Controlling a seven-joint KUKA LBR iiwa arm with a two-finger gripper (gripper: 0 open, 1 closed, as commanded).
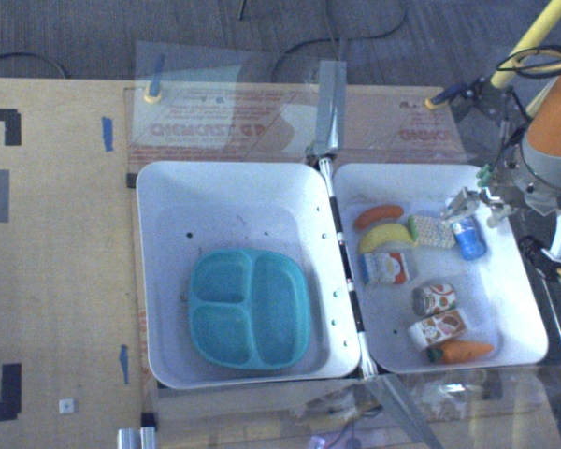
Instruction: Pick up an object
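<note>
I have the end effector low over the right white bin, near its far right corner. Just beneath and slightly toward the near edge lies a small blue cylindrical bottle, its long axis running roughly far-to-near, close beside a speckled pale sponge block. I cannot tell how far the end effector is spread, nor that it holds anything. I judge the bottle the nearest candidate.
</note>
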